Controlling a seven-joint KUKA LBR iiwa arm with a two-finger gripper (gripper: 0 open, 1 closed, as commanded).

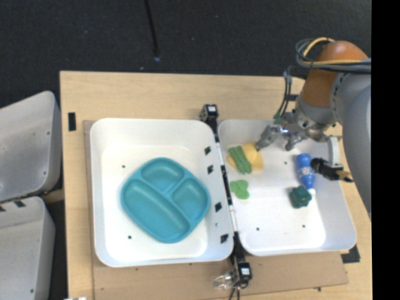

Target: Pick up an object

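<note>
Claw: the two-finger gripper (pixel 279 137) hangs spread wide, gripping nothing.
Aim: you centre it over the yellow-and-green soft toy block (pixel 245 158), right of centre, then descend straight.

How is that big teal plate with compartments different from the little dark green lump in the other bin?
The teal divided plate is by far the larger, and it lies in the left white bin; the small dark green lump lies in the right white bin. The plate is flat, light teal and split into compartments; the lump is chunky, darker and undivided. Both rest on a bin floor, apart from the gripper.
</note>
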